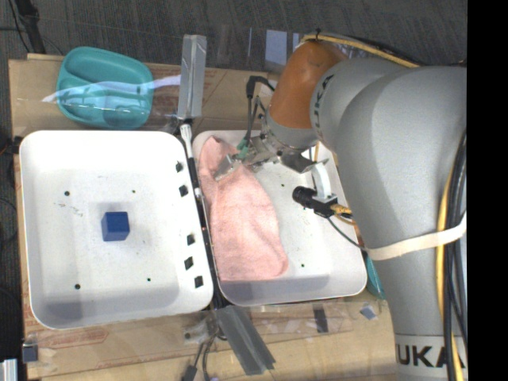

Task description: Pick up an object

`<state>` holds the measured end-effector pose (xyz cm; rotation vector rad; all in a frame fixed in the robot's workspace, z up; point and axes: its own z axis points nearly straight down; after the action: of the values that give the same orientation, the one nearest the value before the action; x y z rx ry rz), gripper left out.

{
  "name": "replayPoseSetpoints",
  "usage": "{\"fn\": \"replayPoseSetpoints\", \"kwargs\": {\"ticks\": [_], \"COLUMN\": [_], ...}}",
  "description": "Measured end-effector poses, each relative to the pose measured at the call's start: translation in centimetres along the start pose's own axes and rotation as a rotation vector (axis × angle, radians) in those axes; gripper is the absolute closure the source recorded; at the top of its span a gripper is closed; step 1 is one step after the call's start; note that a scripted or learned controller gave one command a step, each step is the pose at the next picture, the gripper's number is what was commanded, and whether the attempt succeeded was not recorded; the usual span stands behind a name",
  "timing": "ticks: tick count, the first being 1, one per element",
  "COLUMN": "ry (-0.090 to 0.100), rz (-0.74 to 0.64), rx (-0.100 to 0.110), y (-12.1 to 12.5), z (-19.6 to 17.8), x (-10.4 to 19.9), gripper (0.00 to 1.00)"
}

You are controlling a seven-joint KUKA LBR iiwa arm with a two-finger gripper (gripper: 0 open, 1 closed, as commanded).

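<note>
The claw sits at the pink cloth's twelve o'clock end in the right bin; whether it is apart or together, I cannot tell. Cloth looks soft, light, floppy: pinch a raised fold.

Cloth: pink, soft, matt, fuzzy nap. Bins: white, smooth plastic, slight sheen. Cube: blue, matt. Arm: grey, smooth, satin; orange band semi-gloss. Tabletop: bare wood, matt.
</note>
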<state>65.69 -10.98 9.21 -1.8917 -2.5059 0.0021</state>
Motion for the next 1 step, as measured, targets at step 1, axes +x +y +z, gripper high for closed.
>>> {"fn": "replayPoseSetpoints", "kwargs": {"ticks": [1], "ry": [0.0], "rz": [-0.005], "rx": [0.001], "y": [0.06], "z": [-0.97], "x": [0.14], "gripper": [1.0]}}
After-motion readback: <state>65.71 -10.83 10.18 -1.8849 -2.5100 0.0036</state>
